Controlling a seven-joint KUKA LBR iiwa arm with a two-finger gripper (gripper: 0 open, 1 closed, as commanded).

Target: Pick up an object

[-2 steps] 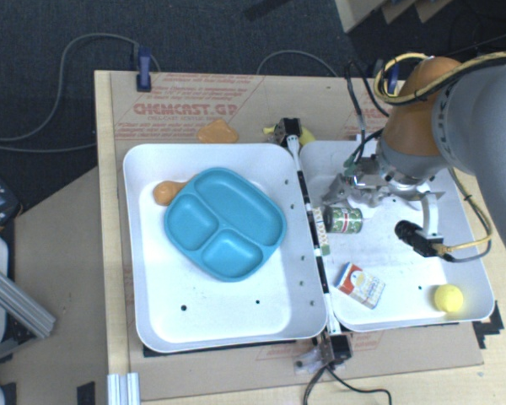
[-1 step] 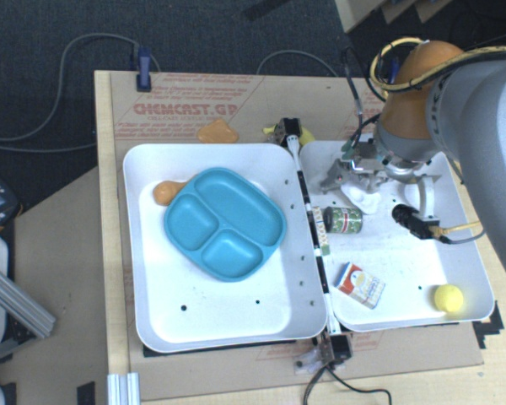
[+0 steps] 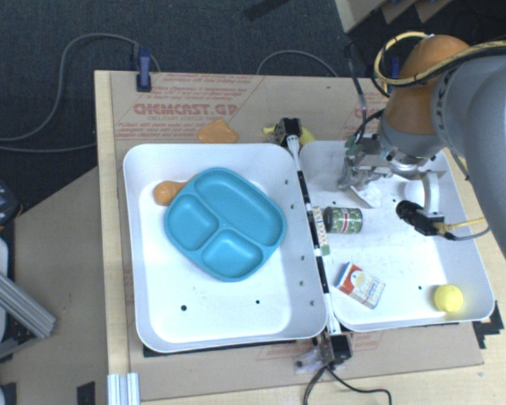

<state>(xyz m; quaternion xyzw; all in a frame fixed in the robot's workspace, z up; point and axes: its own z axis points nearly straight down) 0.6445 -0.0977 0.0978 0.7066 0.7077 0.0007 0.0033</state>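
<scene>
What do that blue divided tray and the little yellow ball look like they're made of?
The blue divided tray looks like moulded plastic: one even colour, rounded compartments, a soft sheen. The yellow ball looks matte, with no glare on it, so perhaps foam or rubber; it is too small to tell for sure.

Green can (image 3: 344,220) on side, right bin (image 3: 405,310).

Glossy blue plastic tray (image 3: 225,223), matt white bins (image 3: 228,310)
</scene>
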